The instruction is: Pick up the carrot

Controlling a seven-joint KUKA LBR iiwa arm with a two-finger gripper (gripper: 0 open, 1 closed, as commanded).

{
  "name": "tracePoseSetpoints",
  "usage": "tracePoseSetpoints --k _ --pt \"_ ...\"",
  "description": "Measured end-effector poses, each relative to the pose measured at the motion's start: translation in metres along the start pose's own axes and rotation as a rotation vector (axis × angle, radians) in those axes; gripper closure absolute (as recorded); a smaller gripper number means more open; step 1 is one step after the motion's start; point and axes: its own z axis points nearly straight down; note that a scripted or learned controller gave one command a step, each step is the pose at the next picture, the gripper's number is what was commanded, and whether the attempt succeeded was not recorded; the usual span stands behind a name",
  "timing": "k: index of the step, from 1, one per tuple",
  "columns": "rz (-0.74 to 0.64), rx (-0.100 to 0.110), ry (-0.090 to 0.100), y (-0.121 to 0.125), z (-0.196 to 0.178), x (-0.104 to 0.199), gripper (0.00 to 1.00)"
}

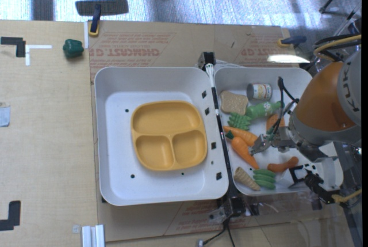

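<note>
Two orange carrots lie in the right bin [299, 76]. One carrot [242, 135] has a green leafy top [238, 121], and the other carrot [244, 153] lies slanted just below it. My gripper [260, 145] hangs low over the bin's middle, its tip right beside the lower carrot's right side. Nothing shows held in it. The grey arm with its orange band [325, 105] reaches in from the right and hides part of the bin.
The right bin also holds a bread slice [234, 103], a can [260, 91], a green bottle [265, 109], an orange sausage [282, 166], green pods [265, 178] and a cone [246, 179]. A yellow divided tray [169, 135] sits in the left bin [109, 142].
</note>
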Motion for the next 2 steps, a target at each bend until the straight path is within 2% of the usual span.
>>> tracePoseSetpoints --k 1,2 --pt "0.343 0.03 0.011 0.043 -0.083 0.063 0.0" --pt "0.393 0.033 0.012 -0.005 -0.015 0.009 0.0"
